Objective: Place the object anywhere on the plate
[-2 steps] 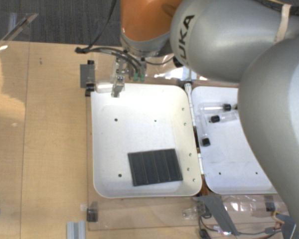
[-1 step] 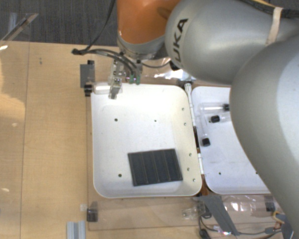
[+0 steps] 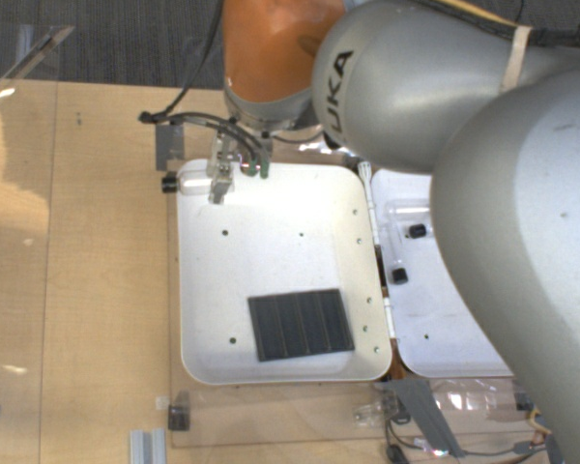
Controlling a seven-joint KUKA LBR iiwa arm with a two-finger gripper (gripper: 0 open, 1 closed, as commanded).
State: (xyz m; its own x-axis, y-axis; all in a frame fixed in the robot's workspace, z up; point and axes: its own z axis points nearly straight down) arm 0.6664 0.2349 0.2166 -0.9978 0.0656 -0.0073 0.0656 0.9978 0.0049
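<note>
The end effector (image 3: 234,167) hangs over the far left corner of the left bin (image 3: 203,351); whether it is spread or pressed together cannot be told. Below it and a little to its right, well apart, a dark ribbed rectangular plate (image 3: 301,324) lies flat on the bin floor. The grey arm (image 3: 435,85) beside it reads "KUKA"

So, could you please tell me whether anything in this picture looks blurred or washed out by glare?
In the camera view, the arm looms soft and out of focus; glare brightens the wooden bench at left; the left bin and dark ridged mat stay fairly sharp.
</note>
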